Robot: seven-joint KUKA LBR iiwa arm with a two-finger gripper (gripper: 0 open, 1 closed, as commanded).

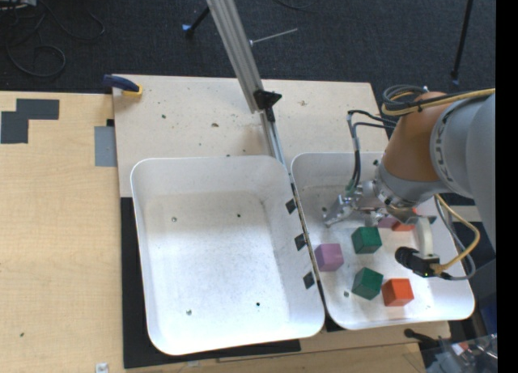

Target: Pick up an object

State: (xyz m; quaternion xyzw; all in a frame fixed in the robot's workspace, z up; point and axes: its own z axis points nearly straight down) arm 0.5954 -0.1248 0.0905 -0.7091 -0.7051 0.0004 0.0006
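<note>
Nearest you, count the blocks in the right bin [453,303]: one orange block [397,291] at the front, two green ones, the nearer green block [367,282] just beside the orange one and the farther green block [367,239] behind it, and one purple block [329,256] close to the wall shared with the left bin [162,185]. That makes four you can count plainly (a pinkish patch under the arm [429,153] may be another, but it is mostly hidden). The gripper [344,209] hangs low over the right bin, just behind the farther green block, with nothing visibly between its fingers; you cannot tell how far apart they stand. Farther back, on the counter [186,112], one slanted metal post [239,48] rises.
</note>
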